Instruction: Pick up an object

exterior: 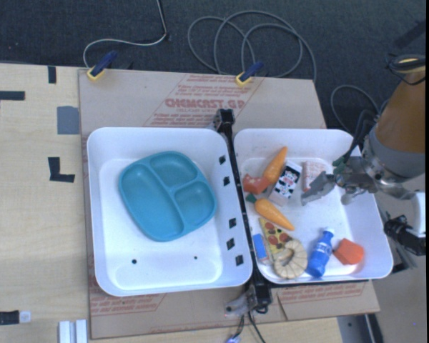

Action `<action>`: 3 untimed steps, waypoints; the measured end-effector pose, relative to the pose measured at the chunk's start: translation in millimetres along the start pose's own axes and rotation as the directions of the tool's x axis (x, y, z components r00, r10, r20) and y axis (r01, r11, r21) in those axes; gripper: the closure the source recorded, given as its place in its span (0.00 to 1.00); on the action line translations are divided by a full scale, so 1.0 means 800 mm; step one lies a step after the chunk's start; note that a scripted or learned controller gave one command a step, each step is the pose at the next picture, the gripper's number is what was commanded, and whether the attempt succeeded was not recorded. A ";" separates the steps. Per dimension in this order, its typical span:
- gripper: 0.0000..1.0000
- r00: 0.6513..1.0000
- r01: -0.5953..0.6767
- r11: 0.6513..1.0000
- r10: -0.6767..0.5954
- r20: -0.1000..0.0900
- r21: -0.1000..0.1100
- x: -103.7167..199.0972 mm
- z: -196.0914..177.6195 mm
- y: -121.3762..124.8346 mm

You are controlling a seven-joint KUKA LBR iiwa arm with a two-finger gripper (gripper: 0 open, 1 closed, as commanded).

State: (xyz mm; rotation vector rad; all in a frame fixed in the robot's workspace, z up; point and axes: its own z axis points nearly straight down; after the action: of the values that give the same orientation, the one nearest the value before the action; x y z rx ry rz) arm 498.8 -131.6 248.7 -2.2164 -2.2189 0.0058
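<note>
Blue plate (pixel 168 195) fills left bin (pixel 100 213); right bin (pixel 368 220) holds carrots (pixel 274 214)

A dark grey carpet (pixel 71 13) covers the floor beyond the bench. A light wooden tabletop (pixel 28 213) carries black tape marks (pixel 56 168). A brown cardboard sheet (pixel 200 98) lies on it, fixed by clamps (pixel 100 66).
</note>
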 end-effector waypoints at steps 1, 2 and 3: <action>0.00 1.000 -0.001 1.000 0.001 -0.001 0.003 0.036 0.145 -0.016; 0.00 1.000 -0.001 1.000 0.001 -0.003 0.001 0.020 0.207 -0.013; 0.00 1.000 -0.001 1.000 0.001 0.002 -0.012 0.026 0.202 0.076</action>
State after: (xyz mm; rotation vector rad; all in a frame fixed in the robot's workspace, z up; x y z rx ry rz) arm 558.9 -110.6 86.8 -2.2244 -2.2253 -0.0053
